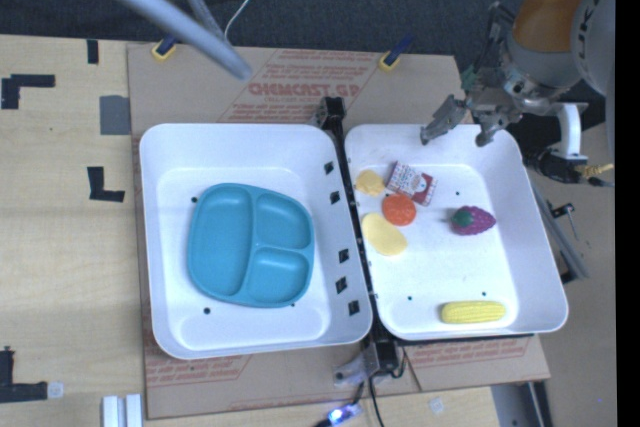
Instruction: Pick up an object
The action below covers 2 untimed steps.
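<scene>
Five toys sit in my right bin (530, 245). Gripper (462, 128) hovers at twelve o'clock, spread wide, holding nothing (good). I'd drop straight onto the lone corn (473, 313) at six.

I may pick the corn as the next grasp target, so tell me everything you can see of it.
The corn is a small yellow cob, seemingly a plastic toy, with a faintly ridged surface. It lies flat on its side, its long axis running left to right, on the floor of the right bin, close to that bin's near wall. It lies alone, touching none of the other items, which sit farther back. The gripper is over the bin's far edge, well away from it.
</scene>
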Tool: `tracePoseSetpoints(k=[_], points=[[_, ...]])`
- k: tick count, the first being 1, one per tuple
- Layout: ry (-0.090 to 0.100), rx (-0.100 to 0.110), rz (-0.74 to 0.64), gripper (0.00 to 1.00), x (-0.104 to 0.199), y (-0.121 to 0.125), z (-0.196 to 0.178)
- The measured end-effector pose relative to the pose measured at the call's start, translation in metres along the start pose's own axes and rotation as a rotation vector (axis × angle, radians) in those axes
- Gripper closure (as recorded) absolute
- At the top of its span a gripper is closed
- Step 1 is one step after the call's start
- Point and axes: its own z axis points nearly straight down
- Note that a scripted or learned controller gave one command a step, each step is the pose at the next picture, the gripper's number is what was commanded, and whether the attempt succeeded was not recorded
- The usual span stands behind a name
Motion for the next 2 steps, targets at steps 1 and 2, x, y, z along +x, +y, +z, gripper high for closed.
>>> tracePoseSetpoints(k=[1,2], points=[[-0.002,-0.014,-0.003,0.00,0.000,0.002,-0.009],[-0.003,-0.011,-0.002,0.00,-0.008,0.007,0.042]])
